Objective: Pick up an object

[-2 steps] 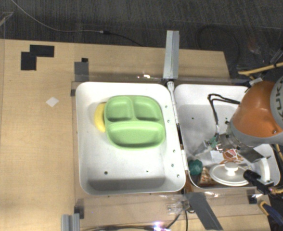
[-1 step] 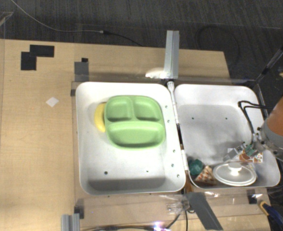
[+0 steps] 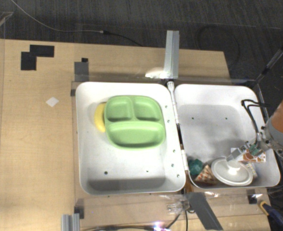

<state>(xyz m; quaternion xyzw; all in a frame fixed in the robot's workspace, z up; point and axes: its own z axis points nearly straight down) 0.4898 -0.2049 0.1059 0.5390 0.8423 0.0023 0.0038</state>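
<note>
In the right bin (image 3: pixel 213 114), close to its right wall, the gripper (image 3: pixel 250 152) hangs low over the near corner, and the grey arm (image 3: pixel 282 124) with its orange band comes in from the right edge. How far the jaws stand apart cannot be told, because the fingers are small and mixed with a coloured patch at the tip; nothing is clearly seen between them. Just below the jaws and a little to the left lies a white round lid-like object (image 3: pixel 233 171), very near to the tip or perhaps touching it. Further to the left of the jaws, along the near wall of the same bin, lie a brownish patterned object (image 3: pixel 205 176) and then a dark teal object (image 3: pixel 196 166), both just beside each other. Well apart from the jaws, far to the left, the left bin (image 3: pixel 127 177) holds a green divided plate (image 3: pixel 134 121), and a yellow object (image 3: pixel 99 118) shows from under the left edge of this plate.
</note>
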